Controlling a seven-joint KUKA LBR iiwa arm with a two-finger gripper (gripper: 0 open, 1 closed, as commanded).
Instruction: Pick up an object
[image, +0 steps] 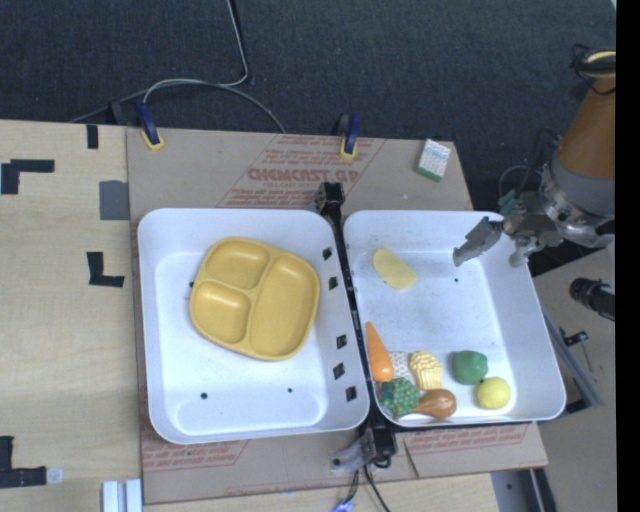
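The right bin (520, 300) holds several toy foods. A pale yellow piece (394, 269) lies near its back left. An orange carrot (378, 353), a corn cob (425, 369), a green leafy piece (399, 396), a brown piece (437, 403), a green pepper (468, 365) and a yellow lemon (493, 393) cluster at the front. My gripper (495, 240) hangs over the bin's back right corner, open, with nothing between its fingers (472, 245).
The left bin (160, 300) holds a yellow divided plate (254, 297). A small green-and-white box (434, 159) lies on the cardboard behind the right bin. Two clamps (348, 137) grip the cardboard's far edge. Cables run at the back.
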